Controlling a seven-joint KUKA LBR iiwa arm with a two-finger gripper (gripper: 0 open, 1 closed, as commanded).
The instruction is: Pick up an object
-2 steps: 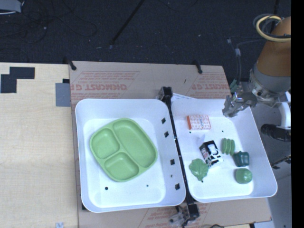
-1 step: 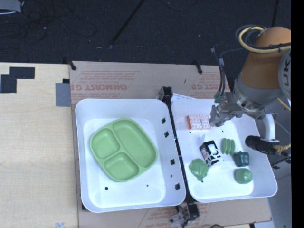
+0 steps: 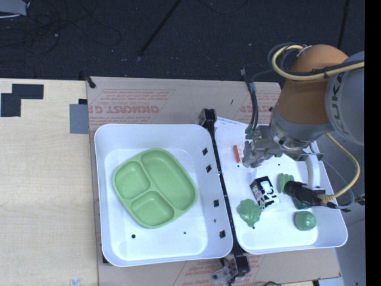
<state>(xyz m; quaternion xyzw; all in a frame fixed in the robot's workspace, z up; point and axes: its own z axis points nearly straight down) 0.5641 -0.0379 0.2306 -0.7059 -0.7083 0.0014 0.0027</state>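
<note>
Camera view: we record two white bins side by side. The left bin holds one green divided plate. In the right bin the gripper hangs low over the upper part nearest the divider. We cannot tell whether it is open or closed, and we see nothing held. A small orange piece lies just beside it on the divider side, its long axis running up and down the picture. A black-and-white block lies near, toward the front. A green lump and a green round piece lie further off. We judge the orange piece the nearest candidate, needing a short sideways shift.
</note>
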